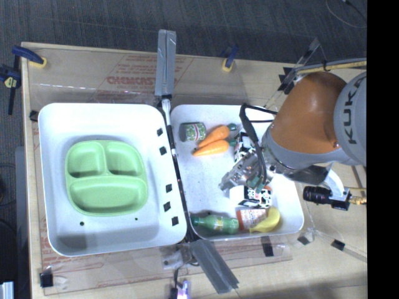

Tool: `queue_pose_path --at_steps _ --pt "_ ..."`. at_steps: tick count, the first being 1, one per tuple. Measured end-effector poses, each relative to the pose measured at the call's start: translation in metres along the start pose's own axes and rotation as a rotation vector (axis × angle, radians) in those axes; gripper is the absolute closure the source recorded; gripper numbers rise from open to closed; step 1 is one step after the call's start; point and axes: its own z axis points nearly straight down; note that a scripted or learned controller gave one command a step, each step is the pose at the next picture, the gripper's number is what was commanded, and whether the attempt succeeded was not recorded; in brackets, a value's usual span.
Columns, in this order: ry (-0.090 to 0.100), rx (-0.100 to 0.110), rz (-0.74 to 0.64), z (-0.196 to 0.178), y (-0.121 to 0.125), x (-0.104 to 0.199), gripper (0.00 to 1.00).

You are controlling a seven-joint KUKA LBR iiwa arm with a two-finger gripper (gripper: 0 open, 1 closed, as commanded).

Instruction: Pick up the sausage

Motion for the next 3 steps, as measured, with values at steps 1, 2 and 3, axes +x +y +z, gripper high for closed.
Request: queue_pose_path --at_steps 1,2,3 --pt "0.002 0.001 -0.253 0.074 0.000 -0.003 1.00" --pt "-0.004 0.000 -0.775 0.017 -0.038 -0.038 1.00" --pt "0.001 0.000 -0.784 0.130 -0.002 -0.001 1.00"
